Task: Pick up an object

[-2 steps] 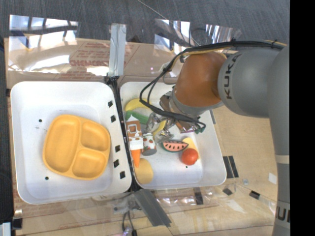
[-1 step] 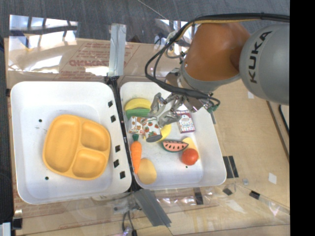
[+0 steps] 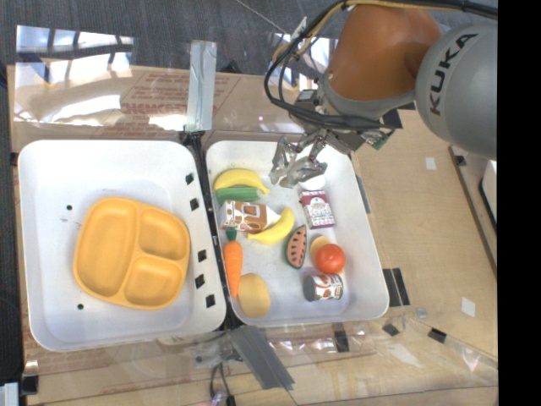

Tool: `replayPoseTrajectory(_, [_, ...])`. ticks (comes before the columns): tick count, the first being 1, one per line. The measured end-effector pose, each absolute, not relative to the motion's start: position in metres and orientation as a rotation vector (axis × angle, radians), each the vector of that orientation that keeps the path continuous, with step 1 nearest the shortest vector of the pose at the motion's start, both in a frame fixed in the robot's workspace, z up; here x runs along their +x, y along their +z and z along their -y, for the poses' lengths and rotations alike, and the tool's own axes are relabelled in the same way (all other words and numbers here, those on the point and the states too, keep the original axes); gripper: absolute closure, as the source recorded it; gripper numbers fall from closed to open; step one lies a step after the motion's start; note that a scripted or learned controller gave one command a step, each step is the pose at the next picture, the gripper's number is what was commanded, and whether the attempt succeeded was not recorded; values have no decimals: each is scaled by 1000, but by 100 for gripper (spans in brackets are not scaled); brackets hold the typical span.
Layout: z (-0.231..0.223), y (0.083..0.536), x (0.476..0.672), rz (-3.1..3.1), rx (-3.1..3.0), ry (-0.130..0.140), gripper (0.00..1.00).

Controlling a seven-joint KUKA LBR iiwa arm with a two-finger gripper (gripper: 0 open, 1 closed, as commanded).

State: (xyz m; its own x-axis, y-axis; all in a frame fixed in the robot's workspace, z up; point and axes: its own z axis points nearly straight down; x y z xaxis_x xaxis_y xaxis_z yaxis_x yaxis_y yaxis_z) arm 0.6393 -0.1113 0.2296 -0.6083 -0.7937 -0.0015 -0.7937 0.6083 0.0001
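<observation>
Gripper [image 3: 296, 166]: metal, two-fingered, hanging over the upper part of the right bin [image 3: 365, 252], fingers spread apart with nothing between them; fingertips point down and toward the left of the camera view.

Arm [image 3: 423, 66]: grey body with orange band [image 3: 380, 41] above the wrist, entering from the upper right; black cables looped around the wrist.

Right bin, contents:
- Banana, upper [image 3: 239, 178]: just left of the gripper, long axis roughly left–right, curved, ends drooping downward.
- Green item [image 3: 237, 194]: directly beneath that banana, touching it, long axis left–right.
- Brown-and-white carton [image 3: 244, 216]: lying flat below the green item.
- Banana, lower [image 3: 275, 227]: long axis diagonal, upper end to the right, lower end toward the carton.
- Red-and-white carton [image 3: 317, 209]: below the gripper, near the right wall, long axis up–down.
- Watermelon slice [image 3: 296, 246]: standing on its edge, long axis up–down, tilted slightly.
- Tomato [image 3: 330, 258]: round, red, just right of the slice, against a yellow-orange item behind it.
- Can [image 3: 323, 288]: on its side, below the tomato.
- Carrot [image 3: 232, 260]: by the left wall, long axis up–down, green top upward.
- Potato-like tan item [image 3: 253, 295]: at the carrot's tip, lower left corner.

Left bin [image 3: 42, 176]: holds a yellow compartment tray [image 3: 131, 252], three sections, tilted slightly.
</observation>
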Motion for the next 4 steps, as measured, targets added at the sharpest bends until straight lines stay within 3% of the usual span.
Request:
replayPoseTrajectory(1, [125,299,647,-2831,-1351,-5,100])
replayPoseTrajectory(2, [84,203,635,-2937,-1130,8,100])
replayPoseTrajectory(3, [101,234,658,-2924,-1145,-1,100])
replayPoseTrajectory(4, [165,188,578,-2731,-1560,5,100])
